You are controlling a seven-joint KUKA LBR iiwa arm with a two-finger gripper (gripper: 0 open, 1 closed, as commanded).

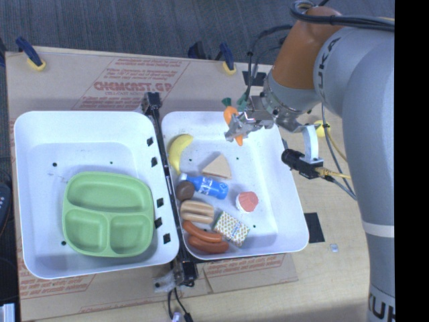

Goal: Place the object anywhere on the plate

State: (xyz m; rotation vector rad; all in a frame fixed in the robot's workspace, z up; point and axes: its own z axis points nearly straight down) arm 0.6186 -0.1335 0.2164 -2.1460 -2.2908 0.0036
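Small orange carrot [230, 115] between the tool [236, 127] fingers, above right bin; green divided plate [107, 215] in left bin

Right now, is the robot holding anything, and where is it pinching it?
It looks like the end effector holds a small orange toy, maybe a carrot. Which part is pinched cannot be told.

Light is even and fairly bright, coming from above. The two white bins [40, 260] are close to washed out, their walls nearly glaring, with soft grey shadows in the inner corners. The green plate [107, 213] casts only a faint shadow at its edge. The picture is soft and a little grainy; the printing on the cardboard [127, 82] is blurred.
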